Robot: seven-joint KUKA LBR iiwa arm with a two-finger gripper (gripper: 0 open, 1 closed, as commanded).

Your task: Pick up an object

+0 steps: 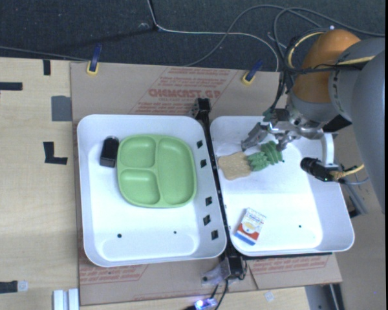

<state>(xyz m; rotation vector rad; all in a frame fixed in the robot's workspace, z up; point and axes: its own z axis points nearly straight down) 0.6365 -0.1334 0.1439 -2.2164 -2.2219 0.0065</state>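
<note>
the pick is only just starting

on the left sits the left bin (90, 192). a green plate (157, 171) with three parts lies in it, and a small black block (108, 152) rests just beside the plate's left edge. nothing here is being touched.

next comes the right bin (323, 225). near its top left lies a tan sponge (234, 166), and touching its right side is a green brush (266, 156) with bristly bits. lower down, well apart from them, lies a small card box (250, 226) in white, red and blue.

the gripper (266, 136) hangs right over the green brush, close above it. its fingers look spread apart, with nothing pinched between them.

so no thing is picked up yet. all the things lie flat in the bins. i think the green brush is the one it is going for. what is left is to drop down, squeeze the brush, and lift it. the sponge is so close that it could get bumped or grabbed too.
</note>
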